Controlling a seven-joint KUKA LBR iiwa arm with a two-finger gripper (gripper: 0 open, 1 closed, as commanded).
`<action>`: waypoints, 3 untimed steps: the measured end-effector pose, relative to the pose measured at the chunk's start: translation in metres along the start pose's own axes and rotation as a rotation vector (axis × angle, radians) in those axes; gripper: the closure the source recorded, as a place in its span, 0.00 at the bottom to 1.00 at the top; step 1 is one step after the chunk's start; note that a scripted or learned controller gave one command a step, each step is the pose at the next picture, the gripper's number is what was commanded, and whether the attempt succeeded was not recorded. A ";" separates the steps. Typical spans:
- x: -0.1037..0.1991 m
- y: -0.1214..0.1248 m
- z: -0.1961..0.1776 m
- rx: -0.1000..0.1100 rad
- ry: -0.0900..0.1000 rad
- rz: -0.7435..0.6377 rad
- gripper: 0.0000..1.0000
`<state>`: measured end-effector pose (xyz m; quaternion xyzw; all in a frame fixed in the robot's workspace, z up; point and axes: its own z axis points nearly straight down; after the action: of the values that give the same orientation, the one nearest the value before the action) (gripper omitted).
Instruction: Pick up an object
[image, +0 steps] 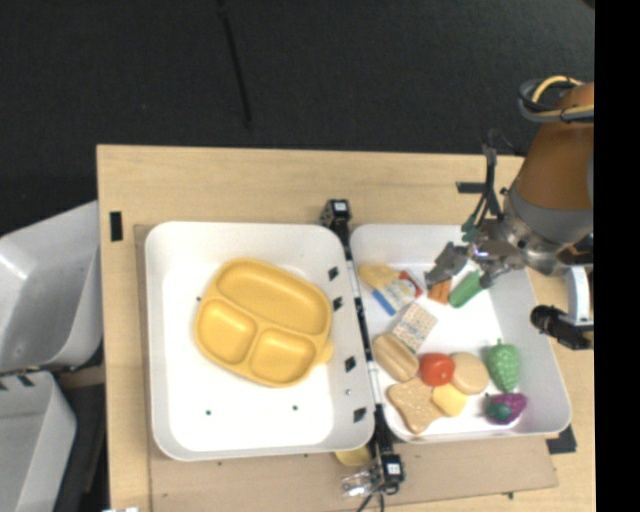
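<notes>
Two white bins sit on the counter. My fingers (462, 268) spread wide over the green toy (466, 290) in the right bin (540, 330). I might bump it away.

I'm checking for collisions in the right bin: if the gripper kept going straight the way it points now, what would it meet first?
The gripper points down and left into the right bin. The green toy and the small orange piece lie right at its tips, so it would likely meet those first, though depth is unclear.
</notes>
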<state>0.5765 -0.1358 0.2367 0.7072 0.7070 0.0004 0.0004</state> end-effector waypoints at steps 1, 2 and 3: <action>-0.040 -0.060 0.140 0.009 0.000 0.004 0.00; 0.003 -0.042 0.135 -0.003 -0.007 -0.003 0.00; 0.001 -0.042 0.134 -0.005 -0.006 0.004 0.00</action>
<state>0.5343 -0.1348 0.1022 0.7086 0.7056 -0.0002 0.0042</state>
